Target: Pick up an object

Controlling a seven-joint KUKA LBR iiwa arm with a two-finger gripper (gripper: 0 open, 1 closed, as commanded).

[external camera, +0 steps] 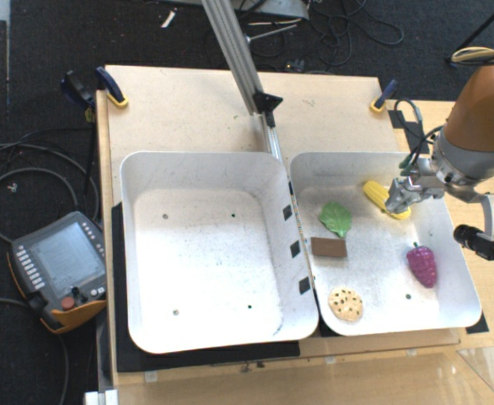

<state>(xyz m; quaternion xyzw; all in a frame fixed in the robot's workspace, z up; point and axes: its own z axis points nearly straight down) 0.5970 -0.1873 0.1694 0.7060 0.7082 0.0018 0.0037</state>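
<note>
My gripper (398, 199) is low in the right bin (449, 306), near its far right side. It sits directly over a yellow corn-like piece (376, 193), whose ends stick out to the left and below the gripper. A green leafy piece (335, 218) lies left of it, with a brown block (328, 247) just below that. A purple grape bunch (422, 265) rests toward the right wall. A round cookie (346, 304) lies near the front edge.
The left bin (146, 226) stands beside the right one, their walls meeting in the middle. A slanted metal pole (234, 45) rises from the back of the bench. A teach pendant (57, 268) lies on the floor to the left.
</note>
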